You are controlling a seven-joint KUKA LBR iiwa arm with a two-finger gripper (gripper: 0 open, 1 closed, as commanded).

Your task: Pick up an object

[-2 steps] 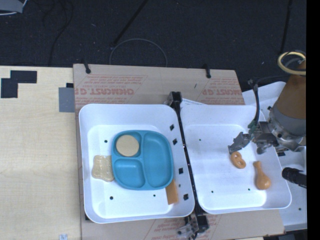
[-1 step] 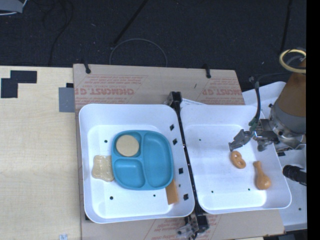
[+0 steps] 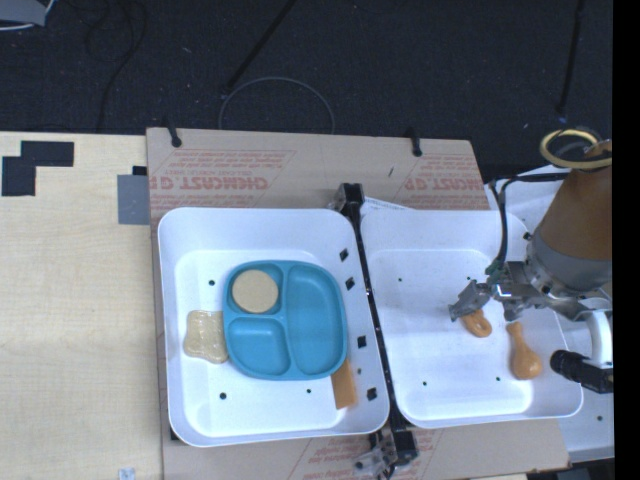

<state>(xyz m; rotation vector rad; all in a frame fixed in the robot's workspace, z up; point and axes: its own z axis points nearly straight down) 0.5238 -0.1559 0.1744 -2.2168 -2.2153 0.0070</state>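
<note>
Right bin (image 3: 440, 388): hand (image 3: 478, 308) low, grip unclear; drumstick (image 3: 522, 352) lies lengthwise toward camera.

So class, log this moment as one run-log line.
gripper: right bin, over orange piece | grasp: unclear | drumstick: loose | blue tray: left bin

Two shallow white plastic bins (image 3: 190, 268) sit side by side on the bench. The left bin holds one blue three-compartment plastic tray (image 3: 295, 338) carrying one round tan disc (image 3: 254, 291) — plus one pale yellow sponge-like piece (image 3: 205, 336) and one flat orange-brown stick (image 3: 343, 385). The right bin holds two orange-brown pieces (image 3: 523, 353).
</note>
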